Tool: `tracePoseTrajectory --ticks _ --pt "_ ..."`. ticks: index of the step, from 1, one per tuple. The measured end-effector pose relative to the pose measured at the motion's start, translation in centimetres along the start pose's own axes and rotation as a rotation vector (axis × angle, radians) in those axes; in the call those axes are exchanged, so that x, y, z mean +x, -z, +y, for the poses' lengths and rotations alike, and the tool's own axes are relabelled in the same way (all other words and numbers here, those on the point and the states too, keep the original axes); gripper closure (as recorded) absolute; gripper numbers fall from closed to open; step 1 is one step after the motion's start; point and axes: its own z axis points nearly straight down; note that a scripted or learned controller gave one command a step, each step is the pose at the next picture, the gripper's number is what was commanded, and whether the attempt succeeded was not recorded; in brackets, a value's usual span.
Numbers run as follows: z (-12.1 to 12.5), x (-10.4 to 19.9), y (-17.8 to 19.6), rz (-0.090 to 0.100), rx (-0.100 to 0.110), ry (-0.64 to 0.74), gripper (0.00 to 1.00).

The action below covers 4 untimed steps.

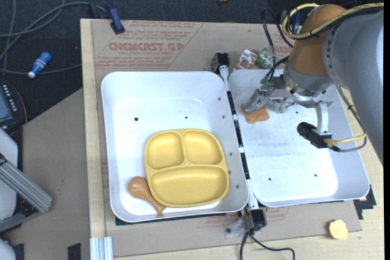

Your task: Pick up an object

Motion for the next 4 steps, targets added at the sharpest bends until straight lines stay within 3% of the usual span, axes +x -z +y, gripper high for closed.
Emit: tracePoseTrajectory --ticks 1,2,3,4 --pt "-3.2 -5.9 1.8 -0.001 0.005 -0.006 0.0" --pt "-3.1 -0.6 -0.2 0.003 0.006 0.004 0.0" --pt "1.3 -2.3 0.0 -0.001 -0.002 0.002 0.0" --pt "4.1 0.0 -0.1 0.0 -0.002 0.003 0.0"
